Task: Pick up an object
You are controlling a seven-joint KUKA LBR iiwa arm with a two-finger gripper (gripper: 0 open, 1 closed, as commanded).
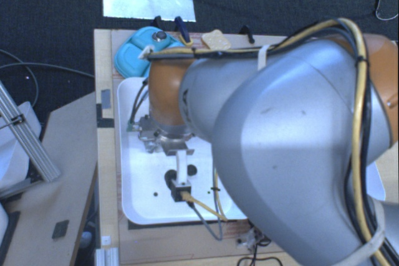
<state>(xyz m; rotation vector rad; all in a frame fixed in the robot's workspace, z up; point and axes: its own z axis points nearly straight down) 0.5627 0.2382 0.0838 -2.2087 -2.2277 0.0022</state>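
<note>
At the bin's (133, 199) far rim, a blue object (137, 54) lies beyond the wrist (163, 133).

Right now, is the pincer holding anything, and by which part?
It cannot be told: the pincer hangs over the shallow white bin, and no held object is visible.

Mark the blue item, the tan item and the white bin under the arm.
Blue item (131, 56): camera view, its rounded left body.
Tan item (216, 40): camera view, middle of its top.
White bin (134, 196): camera view, bare floor by its left wall.
</note>
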